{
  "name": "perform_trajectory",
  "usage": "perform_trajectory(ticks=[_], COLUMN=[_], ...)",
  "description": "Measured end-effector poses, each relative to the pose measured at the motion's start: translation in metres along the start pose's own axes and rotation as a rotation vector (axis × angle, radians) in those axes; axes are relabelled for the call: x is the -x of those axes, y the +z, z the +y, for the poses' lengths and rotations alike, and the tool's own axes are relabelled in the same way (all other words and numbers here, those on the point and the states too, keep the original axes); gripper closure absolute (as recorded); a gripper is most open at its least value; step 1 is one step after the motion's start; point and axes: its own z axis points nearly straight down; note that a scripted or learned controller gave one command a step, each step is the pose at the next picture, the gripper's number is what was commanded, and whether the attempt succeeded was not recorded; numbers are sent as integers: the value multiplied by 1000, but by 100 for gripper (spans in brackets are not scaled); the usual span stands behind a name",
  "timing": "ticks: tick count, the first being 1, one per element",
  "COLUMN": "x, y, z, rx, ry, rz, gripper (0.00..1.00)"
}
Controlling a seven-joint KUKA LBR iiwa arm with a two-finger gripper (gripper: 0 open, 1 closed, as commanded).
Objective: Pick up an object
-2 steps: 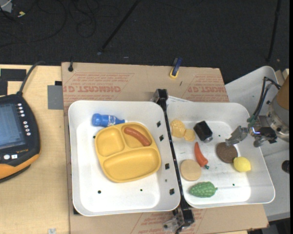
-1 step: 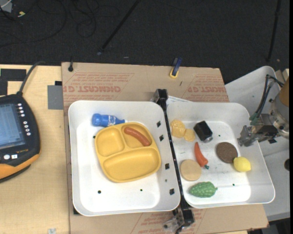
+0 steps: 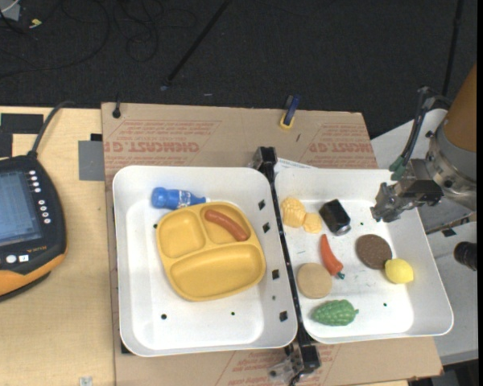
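Gripper (image 3: 390, 202) hangs over right bin (image 3: 435, 296), far-right side; finger state cannot tell (dark, blurred). Brown disc (image 3: 374, 250) lies just below it toward near edge, closest target; lemon (image 3: 399, 271) right beside disc. Disc round, no long axis to match.

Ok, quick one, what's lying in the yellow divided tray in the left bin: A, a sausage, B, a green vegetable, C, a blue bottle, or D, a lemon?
A: the sausage lies in an upper compartment of the yellow divided tray, while the blue bottle lies outside the tray in the same bin, and the lemon and green vegetable are in the right bin.
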Motion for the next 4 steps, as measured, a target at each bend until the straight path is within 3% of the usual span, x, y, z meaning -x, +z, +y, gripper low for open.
perform_trajectory(ticks=[1, 2, 3, 4], x=[-72, -129, -195, -143], y=[85, 11, -35, -89], z=[-15, -36, -35, -35], rx=[-18, -4, -5, -4], ry=[3, 3, 2, 12], rz=[0, 0, 0, -3], gripper=[100, 100, 100, 100])
